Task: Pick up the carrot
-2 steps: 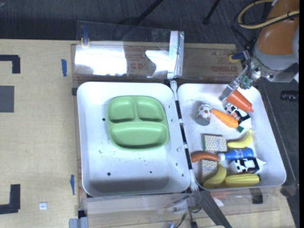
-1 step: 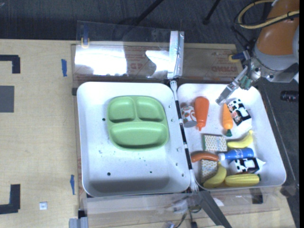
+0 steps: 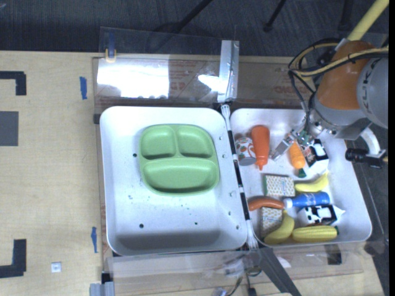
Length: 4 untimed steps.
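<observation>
The small orange plastic carrot [image 3: 297, 156] sits in the right shallow white bin [image 3: 361, 205], just beside the orange ketchup-style bottle [image 3: 261, 145], with the tool [image 3: 300, 142] right over it, presumably lining up a grab, though I can't tell its state.

The grey arm [image 3: 370, 97] comes in from the right, its orange band [image 3: 336, 88] above the back right corner of the right-hand bin. The wrist points down and leftward, setting the gripper [image 3: 296, 142] low over that bin's back half, though its tip is hard to make out.
</observation>
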Each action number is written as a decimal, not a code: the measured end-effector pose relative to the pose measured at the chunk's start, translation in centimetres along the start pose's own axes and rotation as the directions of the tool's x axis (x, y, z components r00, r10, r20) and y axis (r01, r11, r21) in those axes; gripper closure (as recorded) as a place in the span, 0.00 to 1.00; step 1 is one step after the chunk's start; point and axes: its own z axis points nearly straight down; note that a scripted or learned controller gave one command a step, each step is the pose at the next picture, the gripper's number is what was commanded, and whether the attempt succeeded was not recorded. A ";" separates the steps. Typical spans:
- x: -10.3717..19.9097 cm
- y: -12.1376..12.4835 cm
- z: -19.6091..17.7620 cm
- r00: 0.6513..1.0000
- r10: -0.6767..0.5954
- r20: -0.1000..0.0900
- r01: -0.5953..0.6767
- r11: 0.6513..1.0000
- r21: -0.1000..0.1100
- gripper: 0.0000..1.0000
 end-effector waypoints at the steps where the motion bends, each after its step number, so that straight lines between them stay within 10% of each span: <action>1: 1.5 3.0 0.1 0.998 -0.065 -0.005 0.065 0.998 0.016 0.00; 2: -0.8 -4.5 -0.1 0.980 -0.200 -0.010 0.200 0.980 -0.006 0.00; 3: -1.2 -4.5 -1.2 0.981 -0.196 0.002 0.196 0.980 -0.006 1.00; 4: 2.4 2.2 -8.0 0.994 -0.106 -0.003 0.106 0.994 0.002 1.00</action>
